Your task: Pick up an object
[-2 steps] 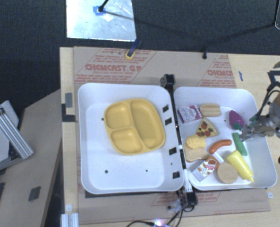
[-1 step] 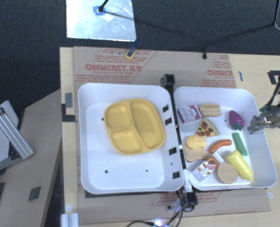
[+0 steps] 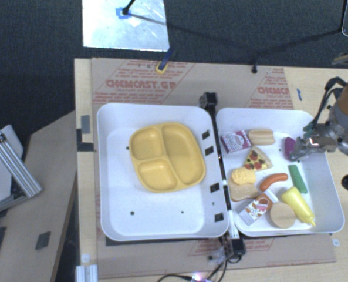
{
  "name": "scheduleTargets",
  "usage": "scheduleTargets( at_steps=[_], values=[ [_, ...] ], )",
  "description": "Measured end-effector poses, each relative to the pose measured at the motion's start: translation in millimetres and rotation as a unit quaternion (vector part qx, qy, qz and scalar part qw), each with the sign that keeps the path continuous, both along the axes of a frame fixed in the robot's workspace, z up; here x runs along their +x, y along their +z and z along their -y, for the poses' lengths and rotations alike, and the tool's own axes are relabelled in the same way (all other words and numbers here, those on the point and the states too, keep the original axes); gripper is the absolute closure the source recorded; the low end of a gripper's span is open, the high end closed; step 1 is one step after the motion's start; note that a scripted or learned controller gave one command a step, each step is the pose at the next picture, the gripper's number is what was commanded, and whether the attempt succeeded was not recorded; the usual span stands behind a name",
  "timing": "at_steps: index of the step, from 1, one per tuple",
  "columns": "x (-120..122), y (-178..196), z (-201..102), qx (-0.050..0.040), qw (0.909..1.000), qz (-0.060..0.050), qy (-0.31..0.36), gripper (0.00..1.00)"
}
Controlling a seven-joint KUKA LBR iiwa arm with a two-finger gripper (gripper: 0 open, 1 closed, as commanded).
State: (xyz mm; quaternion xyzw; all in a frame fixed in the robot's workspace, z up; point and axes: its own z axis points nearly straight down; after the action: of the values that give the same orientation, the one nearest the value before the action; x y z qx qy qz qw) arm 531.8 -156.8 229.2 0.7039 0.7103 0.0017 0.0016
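Toys crowded the right bin [image 3: 337,216], the one nearer the arm. The left bin [image 3: 112,216] carried a yellow divided plate [image 3: 166,156] with three compartments, lying roughly at its centre.

In the right bin, a small red-and-white carton [image 3: 235,141] lay at the upper left with a tan bread roll [image 3: 261,137] just beside it. Below them sat a pizza slice [image 3: 257,159], then a piece of yellow corn [image 3: 243,175] resting on a slice of bread [image 3: 242,191]. A red sausage [image 3: 272,181] lay tilted next to the corn, and a green strip, perhaps a bean [image 3: 297,178], lay further right. A yellow squeeze bottle [image 3: 297,204] lay slanted near the front, touching a round tan disc [image 3: 282,215], with another small red-and-white carton [image 3: 255,209] to its left.

The arm [image 3: 347,113] reached in from the right edge, and its jaws [image 3: 304,147] sat low over the upper right part of the right bin. A purple object [image 3: 289,147], possibly a toy eggplant, lay right against the jaws on their left side. Whether the jaws were open, closed, or gripping that purple piece could not be told from this angle.

Both bins rested on a sheet of brown cardboard [image 3: 144,81] on the bench [image 3: 50,157].
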Motion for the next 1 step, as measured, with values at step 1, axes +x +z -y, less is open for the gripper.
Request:
scheduleTargets(
  at_steps=[1],
  values=[
    [10.8, -3.1, -60.2, 0.0004, 1.0, -0.001, 0.0, 1.0]
  ],
)
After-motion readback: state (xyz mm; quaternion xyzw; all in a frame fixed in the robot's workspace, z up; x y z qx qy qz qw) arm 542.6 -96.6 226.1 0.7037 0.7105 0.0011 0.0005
